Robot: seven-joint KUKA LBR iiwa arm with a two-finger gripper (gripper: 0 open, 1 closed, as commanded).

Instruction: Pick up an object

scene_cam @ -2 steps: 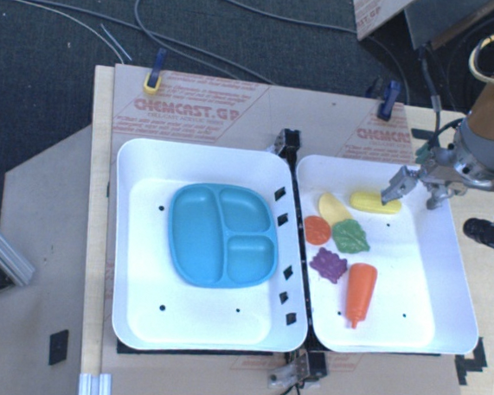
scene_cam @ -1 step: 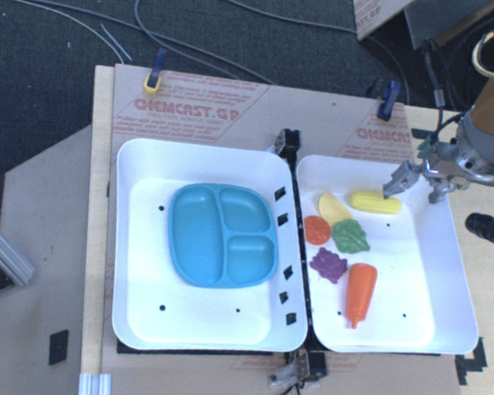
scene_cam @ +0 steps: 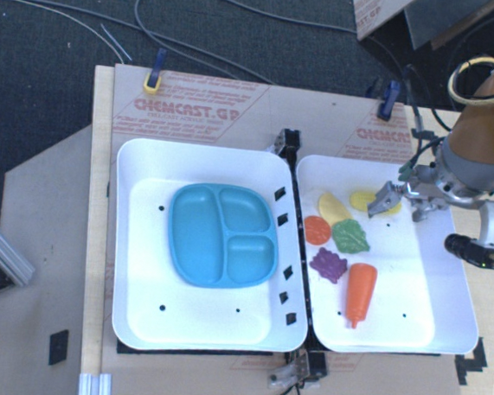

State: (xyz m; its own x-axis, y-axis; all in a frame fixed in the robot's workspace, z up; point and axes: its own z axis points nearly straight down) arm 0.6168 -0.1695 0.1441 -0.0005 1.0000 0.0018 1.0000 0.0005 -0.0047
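End effector [scene_cam: 387,202] poised beside yellow toy [scene_cam: 364,200]; grip state cannot be told. Advise centring over toy, descending straight, closing firmly.

Illumination is even and fairly bright, apparently from overhead. The two shallow white plastic bins [scene_cam: 131,225] read near overexposed, with little surface detail, and faint glare shows on the glossy blue sectioned plate [scene_cam: 223,233]. Shadows are soft and short, tucked under the bin rims at the near edge. The dark carpeted floor [scene_cam: 42,68] at far left is dim. Focus is moderate throughout; the grey and orange arm [scene_cam: 485,120] at far right looks slightly blurred. Resolution is low, with fine print grainy.
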